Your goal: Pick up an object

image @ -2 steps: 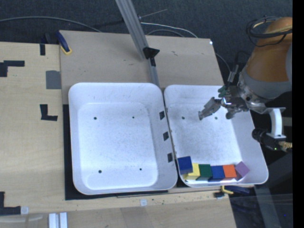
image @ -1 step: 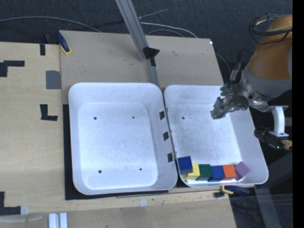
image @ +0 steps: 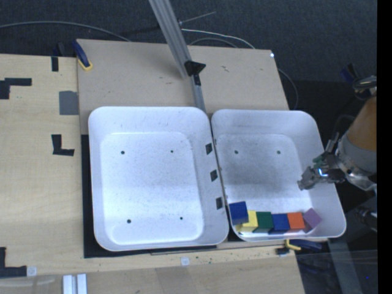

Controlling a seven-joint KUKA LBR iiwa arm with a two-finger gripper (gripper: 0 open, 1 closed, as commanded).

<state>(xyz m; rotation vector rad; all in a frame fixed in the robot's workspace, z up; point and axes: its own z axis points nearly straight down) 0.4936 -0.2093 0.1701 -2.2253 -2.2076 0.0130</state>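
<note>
Leftmost, the wooden worktop carries a few dark tape marks and a grey patch near the left edge of the frame. Next comes the left bin, a shallow white tray with a speckled floor. A metal pole slants down from the top centre of the frame and ends at the seam between the two trays.

To the right of the seam lies the right bin. Along its lower edge sits a row of small blocks packed tightly together: blue, yellow, green, blue again, orange and purple. They press against one another, so where one ends and the next begins is hard to judge, and the yellow one is partly covered by its neighbours.

At the right edge of the frame the pincer hangs over the right rim of that bin, above and apart from the blocks. It is small and blurred; whether its tips are apart or together cannot be told. Most of the arm is cut off by the frame edge.
</note>
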